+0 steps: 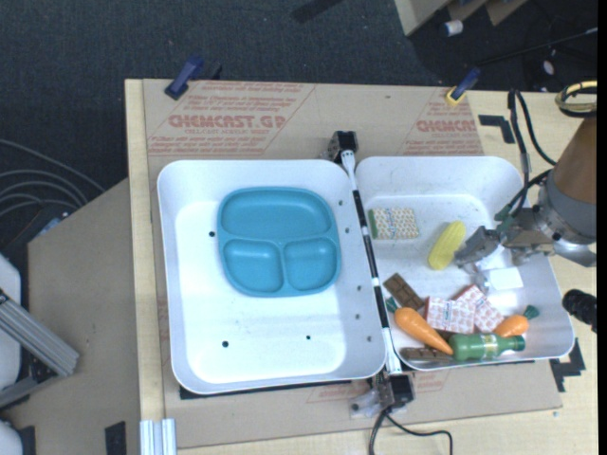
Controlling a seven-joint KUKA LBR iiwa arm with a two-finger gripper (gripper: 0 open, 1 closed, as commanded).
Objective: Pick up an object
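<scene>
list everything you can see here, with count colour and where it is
bench: 1, tan board with red print, under both bins
left bin: 1, white, left half of bench
right bin: 1, white, right half of bench
divided plate: 1, blue, three compartments, in left bin
corn cob: 1, yellow, middle of right bin
dotted packet: 1, pale with coloured specks, upper left of right bin
carrot: 1, orange, near edge of right bin
bottle: 1, green, lying along right bin's near edge
patterned packets: about 2, red and white, beside carrot
clamps: 2, blue, bench's far edge
gripper: 1, dark grey, over right bin beside corn cob
</scene>
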